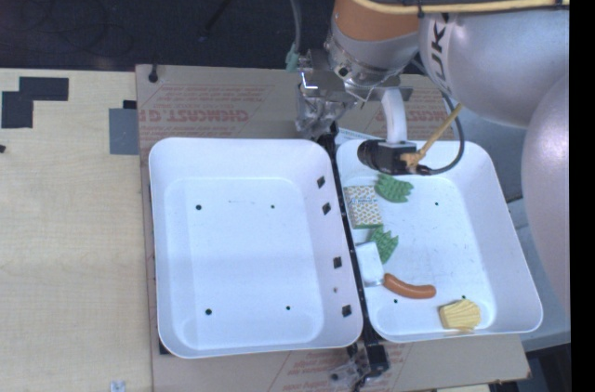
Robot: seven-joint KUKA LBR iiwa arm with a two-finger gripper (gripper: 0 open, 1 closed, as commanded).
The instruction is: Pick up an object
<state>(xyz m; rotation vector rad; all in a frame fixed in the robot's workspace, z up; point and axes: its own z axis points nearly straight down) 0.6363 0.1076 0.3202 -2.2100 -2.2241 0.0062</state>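
Since seen at a steep slant from above, cannot tell the opening of the gripper [321, 116], nor any hold on a thing. Hangs at upper centre of the frame, over the top rim where left bin [167, 160] and right bin [507, 232] meet, above none of the objects. Reads as a hover ahead of a descent, judged from its place off to the side of every object. Candidates all in the right bin, crowded toward its left wall, probably tumbled there rather than set down with care: leaf [394, 189] near the top; checked block [363, 205] just below and left of it, touching or nearly so; second leaf [384, 243] lower, beside a white block [368, 265] pressed to the wall; sausage [409, 288] lying flat lower still, clear of the wall; yellow chunk [459, 315] near the bottom rim, well apart from the rest. Favours the sausage or the yellow chunk as targets: open floor round both, room to close on either side. Warns against the white block and checked block: too near the wall, likely to jam or get shoved. Needs a shift down the frame and to the right before lowering. Pick not yet made, as things lie.
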